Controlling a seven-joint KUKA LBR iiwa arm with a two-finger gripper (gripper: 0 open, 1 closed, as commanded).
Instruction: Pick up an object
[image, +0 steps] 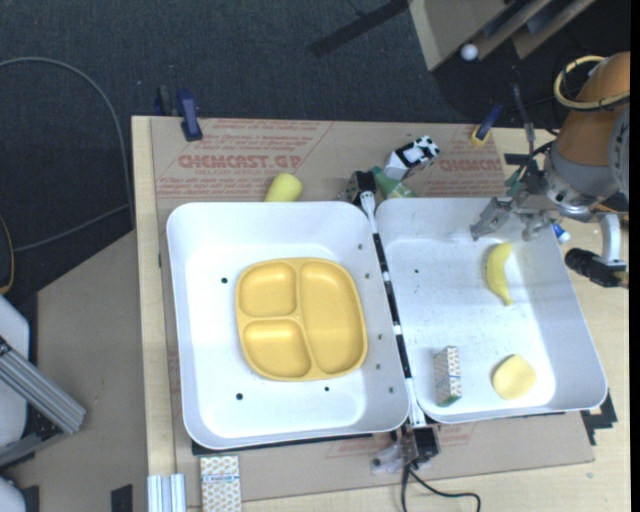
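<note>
Two shallow white bins sit side by side on the bench. The left bin (200, 250) holds one item: a yellow three-compartment plate (300, 318), lying flat near the bin's centre.

The right bin (570, 330) holds three items. One yellow banana (497, 273) lies at roughly 12 o'clock from the bin's centre, long axis running toward 6 o'clock. One round yellow object (513, 376) rests toward 5 o'clock, near the front wall. One small patterned box (447, 375) lies toward 7 o'clock, just beside the front-left corner.

The arm (590, 120) enters from 3 o'clock. The gripper (510, 222) hangs over the far edge of the right bin, directly at 12 o'clock from the banana and close to its upper end. Its two fingers stand spread apart with nothing between them.

Outside the bins, one yellow object (284, 187) lies on the bench board at 12 o'clock of the left bin.
</note>
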